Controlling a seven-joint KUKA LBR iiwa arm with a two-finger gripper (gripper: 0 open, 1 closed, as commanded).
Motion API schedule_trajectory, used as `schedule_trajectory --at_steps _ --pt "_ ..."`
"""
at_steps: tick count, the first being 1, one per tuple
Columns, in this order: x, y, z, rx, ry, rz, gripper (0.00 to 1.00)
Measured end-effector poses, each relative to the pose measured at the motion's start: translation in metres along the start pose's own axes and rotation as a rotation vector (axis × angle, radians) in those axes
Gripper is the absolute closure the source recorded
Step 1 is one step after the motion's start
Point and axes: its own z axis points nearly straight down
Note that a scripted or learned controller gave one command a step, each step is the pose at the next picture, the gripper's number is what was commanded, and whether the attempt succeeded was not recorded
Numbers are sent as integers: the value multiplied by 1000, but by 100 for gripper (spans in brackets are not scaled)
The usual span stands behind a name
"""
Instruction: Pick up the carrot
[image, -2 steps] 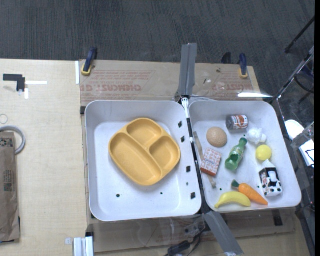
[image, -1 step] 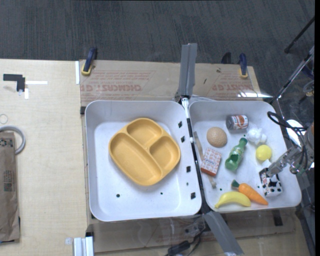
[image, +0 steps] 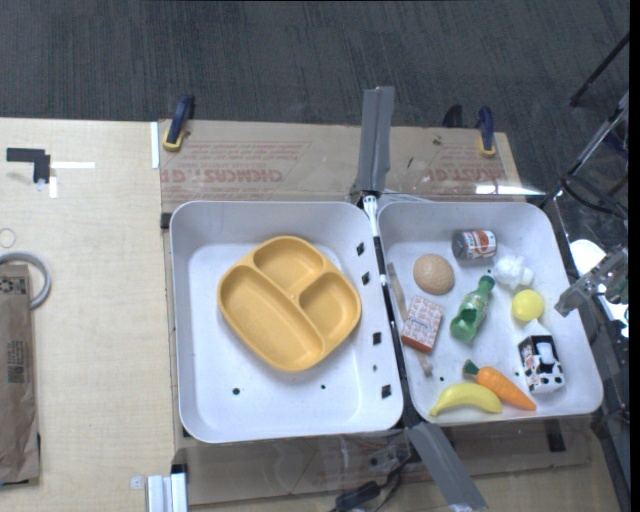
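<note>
- Two white bins sit side by side on the bench; the left bin (image: 200, 330) holds one yellow divided plate (image: 290, 302), lying flat near its middle.
- Right bin (image: 560, 255), left side: a small red-and-white carton (image: 422, 324) lies close to the dividing wall, with a tan egg-shaped item (image: 433, 274) just above it.
- Upper middle: a small can (image: 474, 244) lies on its side; a white crumpled item (image: 513, 270) sits just right of it.
- Centre: a green bottle (image: 473, 308) lies tilted, cap toward the far wall; a yellow lemon (image: 528, 305) rests to its right.
- Near wall: a banana (image: 466, 400) lies along the bin's front edge.
- Carrot (image: 506, 388): lies in the right bin's front right part, leafy end touching or just beside the banana, tip pointing toward the front right corner. A black-and-white carton (image: 541, 363) stands just beside it on the right.
- Gripper (image: 590, 285): visible at the right bin's right rim, level with the lemon; whether its fingers are spread or pressed together cannot be told. The carrot lies apart from it, nearer the front wall and to its left, with the black-and-white carton between them.
</note>
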Motion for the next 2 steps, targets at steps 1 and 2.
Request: schedule_trajectory --at_steps 1,2 --pt "-4 4 -181 0 -1 -74 0" --pt "14 -19 -78 -1 0 -542 0"
